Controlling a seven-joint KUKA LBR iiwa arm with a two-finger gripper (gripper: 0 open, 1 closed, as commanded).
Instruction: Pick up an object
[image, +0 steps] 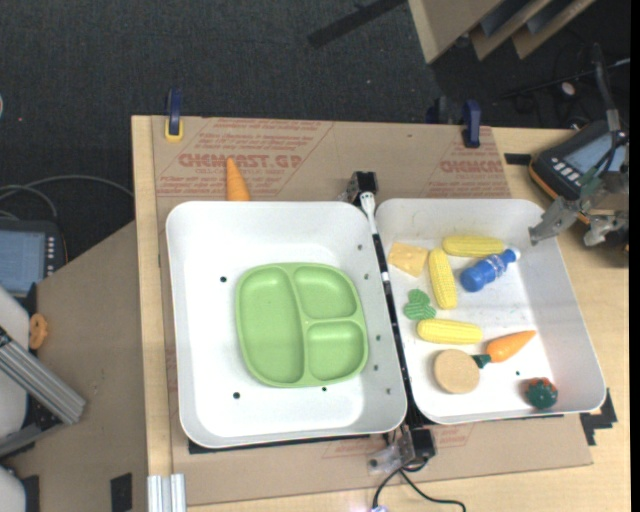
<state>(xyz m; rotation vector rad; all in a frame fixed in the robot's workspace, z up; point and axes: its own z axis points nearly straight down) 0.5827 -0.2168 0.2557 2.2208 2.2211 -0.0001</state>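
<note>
Fingers of the grey gripper (575, 222) are showing too unclearly for us to tell apart from together. We are seeing a green divided plastic plate (300, 323) lying in the left white bin (195, 390), and yellow plastic corn cobs (449, 331) and a small blue bottle (487, 270) lying in the right white bin (570, 330), left of the gripper.

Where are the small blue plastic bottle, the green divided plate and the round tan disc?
Small blue plastic bottle (484, 271), camera view, on its blue body.
Green divided plate (268, 325), camera view, on its large left compartment.
Round tan disc (456, 371), camera view, on its flat top.
</note>
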